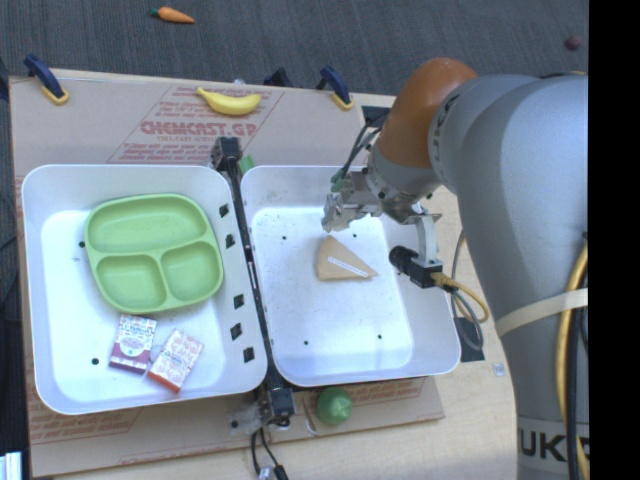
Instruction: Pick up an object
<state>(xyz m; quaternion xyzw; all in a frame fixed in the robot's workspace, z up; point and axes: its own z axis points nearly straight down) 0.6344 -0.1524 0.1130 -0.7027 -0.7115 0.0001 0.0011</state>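
The pincer (337, 216) hovered just above the tan wedge-shaped block (341, 262) in the right white bin (430, 338); its spread could not be told. Approach step; descending onto the wedge seemed next.

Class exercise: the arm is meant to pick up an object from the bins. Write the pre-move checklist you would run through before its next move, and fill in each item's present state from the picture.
1. Target in reach: tan wedge lies in the right bin, just below the gripper - ok.
2. Space around the wedge: nothing lies against it - ok.
3. Wedge already between the fingers - not ok; it lies on the bin floor.
4. Finger opening - cannot tell.
5. Gripper centred over the wedge - cannot tell; it looks nearer the wedge's upper end.
6. Green plate and two packets sit in the left bin, away from the arm - ok.
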